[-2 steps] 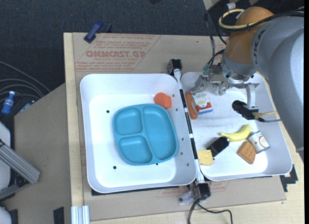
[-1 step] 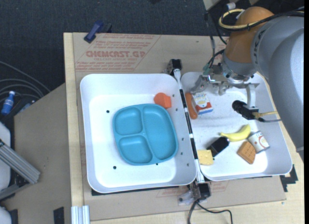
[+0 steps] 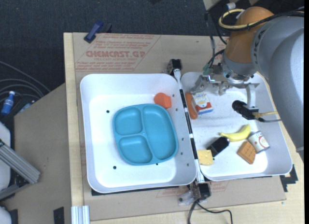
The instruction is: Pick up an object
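2 white bins are seen on the surface (image 3: 111, 49). Left bin (image 3: 96, 121) holds a blue divided plate (image 3: 144, 133) w/ an orange item (image 3: 163, 100) near its top. The gripper (image 3: 215, 84) is lowered at the right bin's (image 3: 275, 162) upper left, just above a small carton (image 3: 202, 103); gripper state can't be told. A banana (image 3: 236, 134) lies lower right.

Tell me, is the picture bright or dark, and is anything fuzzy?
In the camera view the light is bright and even: the white bins almost glow, and the blue plate has only a thin, soft shadow. The banana and the small things near it look a bit grainy. The big grey arm at the right looks soft and blurry.
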{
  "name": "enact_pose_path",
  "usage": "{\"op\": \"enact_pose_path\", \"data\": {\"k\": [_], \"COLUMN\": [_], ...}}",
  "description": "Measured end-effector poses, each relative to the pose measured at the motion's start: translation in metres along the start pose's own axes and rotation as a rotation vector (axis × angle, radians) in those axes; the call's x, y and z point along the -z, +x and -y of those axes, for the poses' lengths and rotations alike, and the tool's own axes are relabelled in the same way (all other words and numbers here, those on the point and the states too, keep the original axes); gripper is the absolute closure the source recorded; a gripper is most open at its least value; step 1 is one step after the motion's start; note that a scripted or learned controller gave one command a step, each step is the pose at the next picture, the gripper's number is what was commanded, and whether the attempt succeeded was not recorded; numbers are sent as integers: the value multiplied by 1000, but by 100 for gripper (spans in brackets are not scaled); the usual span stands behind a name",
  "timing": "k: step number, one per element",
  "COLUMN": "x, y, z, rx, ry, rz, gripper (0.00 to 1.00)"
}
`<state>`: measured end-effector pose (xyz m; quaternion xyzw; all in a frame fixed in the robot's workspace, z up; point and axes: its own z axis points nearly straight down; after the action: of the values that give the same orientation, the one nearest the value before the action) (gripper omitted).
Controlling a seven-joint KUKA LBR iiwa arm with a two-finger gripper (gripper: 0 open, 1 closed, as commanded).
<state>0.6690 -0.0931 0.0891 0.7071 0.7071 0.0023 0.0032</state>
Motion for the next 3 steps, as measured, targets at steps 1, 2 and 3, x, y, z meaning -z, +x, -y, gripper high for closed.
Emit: {"op": "enact_pose_path", "data": {"k": [1,2,3], "x": [0,0,0], "y": [1,1,1], "z": [6,0,0], "rx": [-1,0,0], "ry": [-3,1,1], "rz": [0,-1,-1], "gripper": [0,0,0]}}
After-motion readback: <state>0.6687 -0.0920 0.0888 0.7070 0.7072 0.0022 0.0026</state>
